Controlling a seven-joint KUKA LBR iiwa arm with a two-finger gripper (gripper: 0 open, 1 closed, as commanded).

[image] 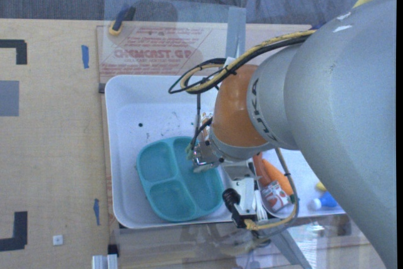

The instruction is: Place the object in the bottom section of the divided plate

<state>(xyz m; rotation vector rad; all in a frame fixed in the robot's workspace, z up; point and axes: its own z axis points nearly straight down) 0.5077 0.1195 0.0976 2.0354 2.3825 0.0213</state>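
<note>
Status: my gripper (203, 158) hangs over the right edge of the plate (165, 181), about level with its upper half. My wrist and the orange band (230, 116) cover most of it from above, so I can't tell if it's spread or closed, or if anything is in it. I'm not claiming a hold.

Plate sits in the left bin (123, 135), toward the near-right corner. It's teal with three sections: two smaller ones at the top and one wide one across the bottom. Its long axis runs roughly top to bottom in view, tilted a little.

Key relation: the bottom section (179, 200) lies below and slightly left of the gripper in view, i.e. toward the near wall of the bin. What sits under me now looks like the small upper-right section or the rim, not the target. Releasing here would likely land in the wrong compartment or on the divider.

Candidate objects: an orange piece (275, 172) and a red-and-white item (274, 196) lie in the right bin (308, 211), just right of my wrist and close together. A blue-and-yellow thing (326, 200) is further right. The task doesn't say which one is the object, and I can't tell.

My read: if I'm loaded, I shift toward the near edge, then release. If not, the pick is to my right first. The bottom section looks bare.
</note>
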